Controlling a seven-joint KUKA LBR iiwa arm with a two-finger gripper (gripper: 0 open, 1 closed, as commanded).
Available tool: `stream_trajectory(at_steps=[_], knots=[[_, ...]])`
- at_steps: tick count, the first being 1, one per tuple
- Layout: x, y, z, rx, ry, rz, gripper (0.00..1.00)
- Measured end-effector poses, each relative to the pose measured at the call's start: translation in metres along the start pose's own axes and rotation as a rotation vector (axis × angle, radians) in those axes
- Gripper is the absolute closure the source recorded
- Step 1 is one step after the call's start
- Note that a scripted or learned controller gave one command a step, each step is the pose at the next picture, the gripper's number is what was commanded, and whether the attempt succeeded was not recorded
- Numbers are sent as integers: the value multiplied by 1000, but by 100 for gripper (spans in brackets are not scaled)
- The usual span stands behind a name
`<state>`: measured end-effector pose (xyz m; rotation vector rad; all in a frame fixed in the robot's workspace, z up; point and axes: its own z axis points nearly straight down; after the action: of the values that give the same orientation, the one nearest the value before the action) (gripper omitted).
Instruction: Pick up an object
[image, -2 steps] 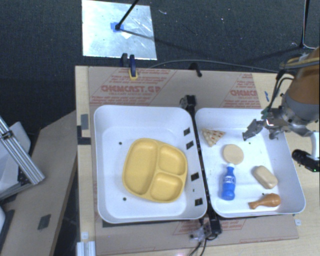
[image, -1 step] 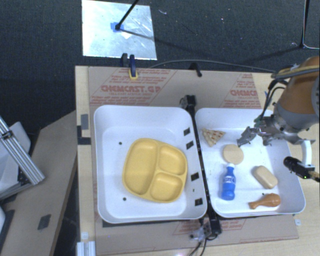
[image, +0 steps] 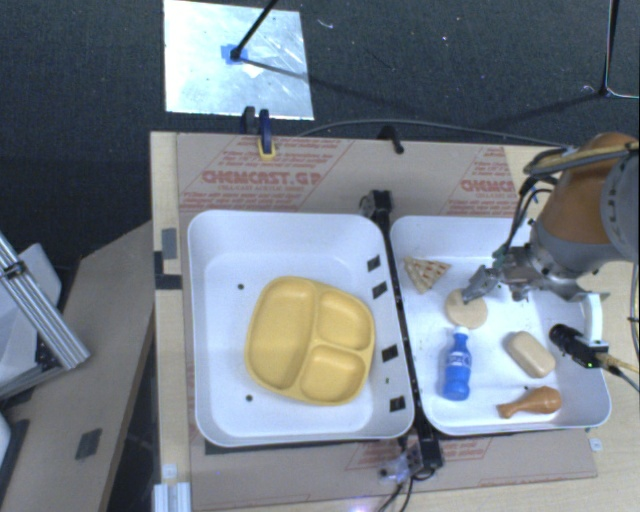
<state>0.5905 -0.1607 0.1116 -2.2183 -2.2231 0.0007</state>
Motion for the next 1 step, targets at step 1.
stream_trajectory(at_steps=[1], knots=[[-1,1,-13,-6,-2,0,100]])
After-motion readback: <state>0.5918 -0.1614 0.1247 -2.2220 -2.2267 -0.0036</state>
